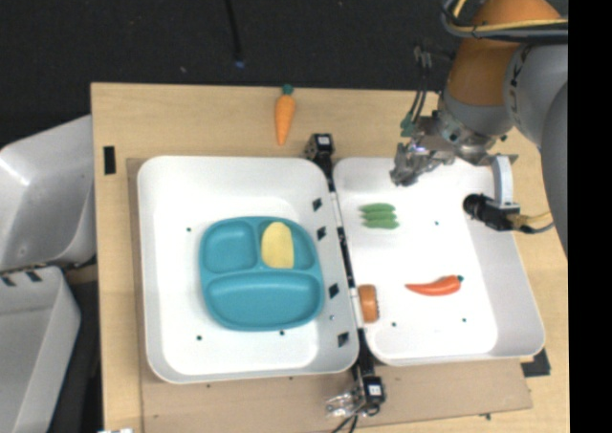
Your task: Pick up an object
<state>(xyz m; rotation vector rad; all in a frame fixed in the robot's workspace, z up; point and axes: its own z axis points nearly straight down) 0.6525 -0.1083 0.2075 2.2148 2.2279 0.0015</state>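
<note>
My gripper (405, 171) hangs over the far edge of the right bin (497, 316), with nothing seen between its fingers. A green pea pod (379, 216) lies in that bin, a little in front of and left of the gripper. A red chili pepper (435, 286) rests nearer the bin's middle front. An orange round piece (368, 303) sits against the right bin's left wall. In the left bin (167, 326) a blue divided plate (258, 273) holds a yellow piece (277, 245) in its upper right compartment.
An orange carrot (284, 114) lies on the wooden bench behind the left bin, outside both bins. Small black clips (319, 146) sit along the seam between the bins. A white object (38, 202) stands off the bench's left side.
</note>
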